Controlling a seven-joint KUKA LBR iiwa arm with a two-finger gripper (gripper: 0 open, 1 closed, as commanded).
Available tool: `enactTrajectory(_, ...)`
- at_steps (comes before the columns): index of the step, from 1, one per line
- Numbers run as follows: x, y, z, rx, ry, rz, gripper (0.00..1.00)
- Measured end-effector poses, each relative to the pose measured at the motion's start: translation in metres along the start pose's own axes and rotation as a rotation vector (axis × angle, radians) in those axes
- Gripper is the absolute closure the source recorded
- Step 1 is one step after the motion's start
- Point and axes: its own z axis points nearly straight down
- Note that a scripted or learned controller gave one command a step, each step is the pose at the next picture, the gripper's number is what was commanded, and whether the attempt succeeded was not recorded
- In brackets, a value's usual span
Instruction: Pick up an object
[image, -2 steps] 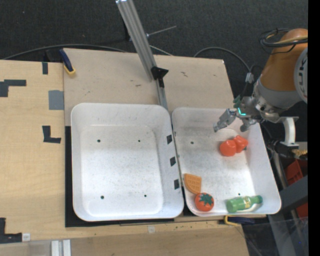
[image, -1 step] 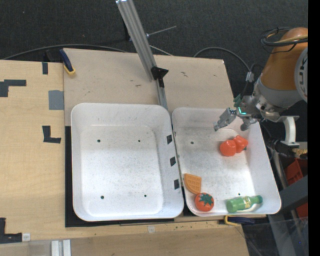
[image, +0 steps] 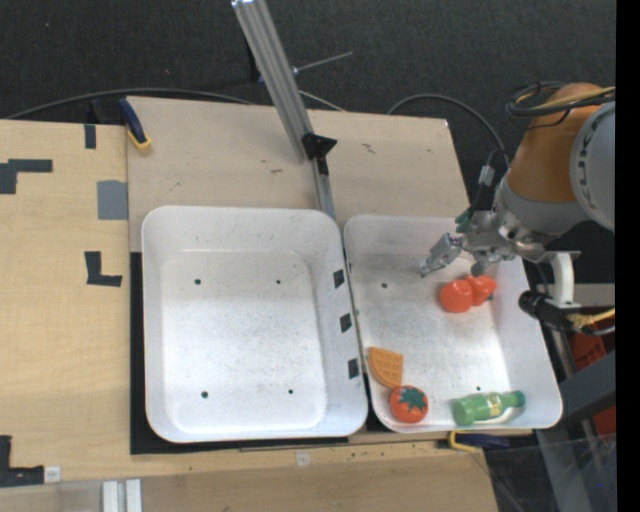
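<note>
My gripper (image: 462, 259) hangs over the upper middle of the right bin (image: 420, 330), its two fingers spread open with nothing between them. Just below it and slightly right lies an orange-red toy (image: 465, 294), apart from the fingertips. Further down the same bin rest an orange wedge-shaped piece (image: 386, 365), a red tomato with a green top (image: 408, 403) and a green bottle on its side (image: 485, 407), all near the bin's front edge.
The left bin (image: 240, 320) sits beside the right one, with black clips along the shared wall. A slanted metal pole (image: 285, 90) rises behind the bins. The arm's orange band (image: 550, 160) and cables stand at the right.
</note>
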Motion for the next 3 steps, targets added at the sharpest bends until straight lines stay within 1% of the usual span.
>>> enactTrajectory(1,0.002,-0.008,0.062,0.002,0.001,-0.001,0.00)
enactTrajectory(2,0.003,-0.008,0.096,-0.003,-0.001,-0.001,0.00)
enactTrajectory(3,0.004,-0.008,0.085,-0.004,0.000,-0.002,1.00)
